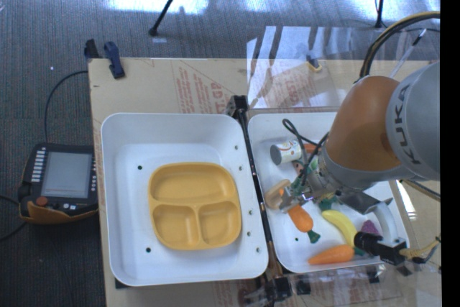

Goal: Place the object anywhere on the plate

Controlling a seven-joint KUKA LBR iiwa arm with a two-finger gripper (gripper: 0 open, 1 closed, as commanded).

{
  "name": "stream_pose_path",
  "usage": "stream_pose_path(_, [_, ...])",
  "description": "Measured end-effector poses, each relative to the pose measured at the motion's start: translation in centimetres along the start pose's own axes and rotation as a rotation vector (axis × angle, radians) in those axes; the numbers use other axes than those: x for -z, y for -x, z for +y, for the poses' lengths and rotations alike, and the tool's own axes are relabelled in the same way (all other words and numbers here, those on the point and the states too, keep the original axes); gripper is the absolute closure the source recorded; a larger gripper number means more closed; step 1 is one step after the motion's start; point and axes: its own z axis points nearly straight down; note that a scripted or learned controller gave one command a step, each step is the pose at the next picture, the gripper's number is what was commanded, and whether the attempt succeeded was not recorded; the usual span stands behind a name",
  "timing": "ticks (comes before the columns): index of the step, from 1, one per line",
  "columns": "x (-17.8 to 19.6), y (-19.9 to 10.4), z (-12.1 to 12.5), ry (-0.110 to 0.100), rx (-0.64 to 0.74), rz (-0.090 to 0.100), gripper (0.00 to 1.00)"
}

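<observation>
A yellow plate (194, 205) with three compartments lies in the left bin (126, 154). The right bin (262, 129) holds toy food: a carrot (302, 218), a banana (342, 226), a second carrot (332, 254), a tan piece (276, 191), a purple piece (369, 228) and a small white cup (286, 152) on its side. My gripper (300, 183) is down in the right bin, just above the first carrot and beside the tan piece. The wrist hides much of it.
The arm's orange band and grey body (381, 133) cover the right bin's upper right part. A black pendant (61, 180) lies on the floor at left. A blue clamp (113, 58) sits at the bench's back left corner.
</observation>
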Motion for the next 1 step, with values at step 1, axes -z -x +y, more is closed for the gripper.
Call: stream_pose_path(1, [-0.03, -7.87, 6.78, -0.001, 0.176, 0.0, 1.0])
